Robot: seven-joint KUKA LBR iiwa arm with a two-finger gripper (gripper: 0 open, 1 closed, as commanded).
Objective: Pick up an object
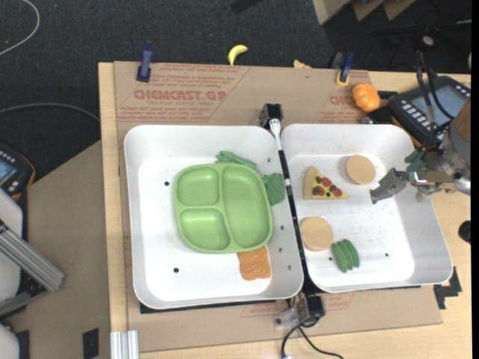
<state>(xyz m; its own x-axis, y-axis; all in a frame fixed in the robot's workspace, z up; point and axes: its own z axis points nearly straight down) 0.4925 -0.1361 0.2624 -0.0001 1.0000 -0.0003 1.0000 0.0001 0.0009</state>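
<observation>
Gripper (383, 188) over right bin (419, 264); cannot tell finger spread. Nearest target: round cookie (361, 169), just up-left of fingertips; pizza slice (322, 185) farther left.

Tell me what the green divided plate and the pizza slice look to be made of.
Green divided plate: looks like moulded plastic, matte with a soft sheen on its rounded compartment rims. Pizza slice: probably a plastic or rubber toy, with flat uniform colours and painted-looking toppings; the exact material is unclear.
</observation>
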